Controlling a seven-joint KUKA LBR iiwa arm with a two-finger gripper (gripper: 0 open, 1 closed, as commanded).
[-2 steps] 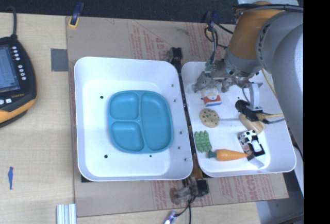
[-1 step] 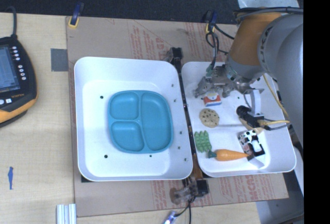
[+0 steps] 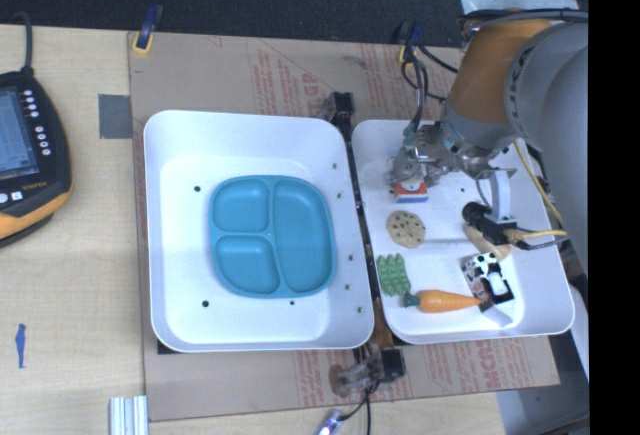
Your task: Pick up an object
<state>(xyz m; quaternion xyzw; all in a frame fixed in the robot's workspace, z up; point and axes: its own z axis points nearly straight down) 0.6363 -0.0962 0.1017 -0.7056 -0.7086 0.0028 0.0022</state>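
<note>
Tool (image 3: 408, 175) over right bin (image 3: 535, 323) holding cookie (image 3: 406, 228), carrot (image 3: 447, 301).

Grey arm (image 3: 555, 73), orange band (image 3: 490, 63), metal gripper (image 3: 412, 166), black cables.

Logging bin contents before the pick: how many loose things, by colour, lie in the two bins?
Blue: 1, divided plate
Brown: 1, cookie
Green: 1, bumpy piece
Orange: 1, carrot
Red-white: 1, small item
Black-white: 1, toy
Total: 6
</note>
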